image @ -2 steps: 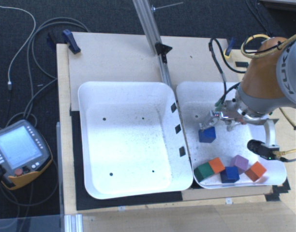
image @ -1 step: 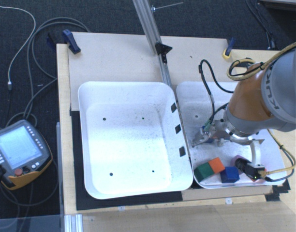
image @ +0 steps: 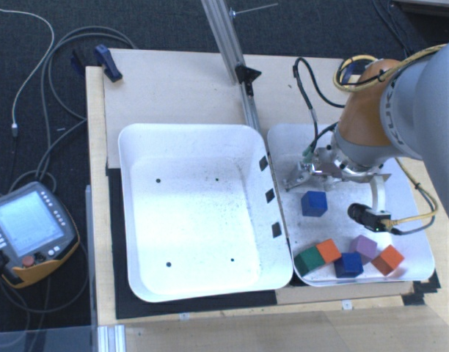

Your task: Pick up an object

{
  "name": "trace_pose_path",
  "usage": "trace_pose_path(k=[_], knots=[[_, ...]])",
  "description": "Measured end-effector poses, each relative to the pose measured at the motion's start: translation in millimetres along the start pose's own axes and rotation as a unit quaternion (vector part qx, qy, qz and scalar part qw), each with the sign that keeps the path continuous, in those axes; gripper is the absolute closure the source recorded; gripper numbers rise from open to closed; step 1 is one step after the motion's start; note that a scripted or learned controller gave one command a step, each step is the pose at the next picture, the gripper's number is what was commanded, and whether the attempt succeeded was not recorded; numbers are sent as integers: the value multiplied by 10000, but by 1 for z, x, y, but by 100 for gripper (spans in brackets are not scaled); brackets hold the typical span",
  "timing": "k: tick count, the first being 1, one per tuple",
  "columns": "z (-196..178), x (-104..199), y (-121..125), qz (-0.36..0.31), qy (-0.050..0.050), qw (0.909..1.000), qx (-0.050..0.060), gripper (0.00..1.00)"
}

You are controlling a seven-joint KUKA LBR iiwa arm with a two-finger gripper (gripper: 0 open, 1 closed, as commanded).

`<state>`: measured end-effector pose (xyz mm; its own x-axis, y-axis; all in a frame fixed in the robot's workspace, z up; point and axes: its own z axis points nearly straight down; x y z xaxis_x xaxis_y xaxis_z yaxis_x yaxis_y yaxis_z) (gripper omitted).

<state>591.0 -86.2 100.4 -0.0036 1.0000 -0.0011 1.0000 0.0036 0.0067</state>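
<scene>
the big grey arm (image: 400, 101) hangs low; its jaws (image: 307, 173), state unclear, sit just above the small blue cube (image: 314, 203).

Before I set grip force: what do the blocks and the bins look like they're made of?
The blue block and the cluster at the right bin's near edge look like painted wood or hard plastic: crisp edges, flat matte colour, no gloss. Both bins, including the left bin, look like thin moulded plastic: rounded rims, slight sheen.

Arm (image: 400, 116) cut off at three o'clock, gripper (image: 310, 176) fingers hidden beneath wrist, right bin (image: 422, 266) partly covered.
</scene>
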Motion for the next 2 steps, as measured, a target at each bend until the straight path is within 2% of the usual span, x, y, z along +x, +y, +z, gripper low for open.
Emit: trace_pose_path(k=[1, 2], knots=[[1, 1, -28, 19, 17, 10000, 58, 0], [-10, 2, -26, 13, 18, 10000, 42, 100]])
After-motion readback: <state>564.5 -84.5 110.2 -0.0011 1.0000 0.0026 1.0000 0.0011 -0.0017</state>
